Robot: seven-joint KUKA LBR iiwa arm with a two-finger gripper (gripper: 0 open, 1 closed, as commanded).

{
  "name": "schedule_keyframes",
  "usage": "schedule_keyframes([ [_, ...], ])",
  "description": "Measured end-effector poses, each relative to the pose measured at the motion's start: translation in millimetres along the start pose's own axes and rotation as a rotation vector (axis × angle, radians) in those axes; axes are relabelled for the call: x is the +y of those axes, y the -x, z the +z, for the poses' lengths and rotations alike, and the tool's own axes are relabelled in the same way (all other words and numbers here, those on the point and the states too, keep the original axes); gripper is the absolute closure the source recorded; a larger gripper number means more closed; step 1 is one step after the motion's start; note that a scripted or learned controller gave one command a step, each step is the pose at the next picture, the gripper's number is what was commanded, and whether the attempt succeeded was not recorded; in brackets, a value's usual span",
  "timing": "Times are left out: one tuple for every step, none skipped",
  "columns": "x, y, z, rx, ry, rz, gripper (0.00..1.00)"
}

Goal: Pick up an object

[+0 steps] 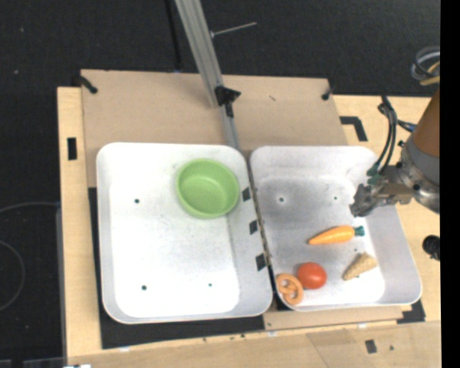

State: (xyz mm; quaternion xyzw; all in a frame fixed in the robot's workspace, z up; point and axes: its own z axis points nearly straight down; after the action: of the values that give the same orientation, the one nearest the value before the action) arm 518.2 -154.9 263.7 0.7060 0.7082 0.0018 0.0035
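Observation:
The right bin (299, 175) holds an orange carrot with a green tip (333, 236), a red tomato (313, 275), a beige wedge-shaped piece (359, 266) and an orange pretzel-like ring (289, 288) by the bin's front left corner. My gripper (366, 200) hangs over the bin's right side, just above and right of the carrot's green end. Nothing shows between the gripper and the carrot touching. The left bin (130, 244) holds a green bowl (208, 188) near its back right corner.
A grey metal post (203, 44) slants up from between the bins at the back. The arm's orange and grey wrist (423, 159) enters at the right edge. Cardboard bench surface (207, 106) lies behind the bins.

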Motion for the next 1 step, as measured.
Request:
schedule_keyframes([
  [3.2, -55.3, 12.2, 0.002, -0.005, -0.003, 1.0],
])
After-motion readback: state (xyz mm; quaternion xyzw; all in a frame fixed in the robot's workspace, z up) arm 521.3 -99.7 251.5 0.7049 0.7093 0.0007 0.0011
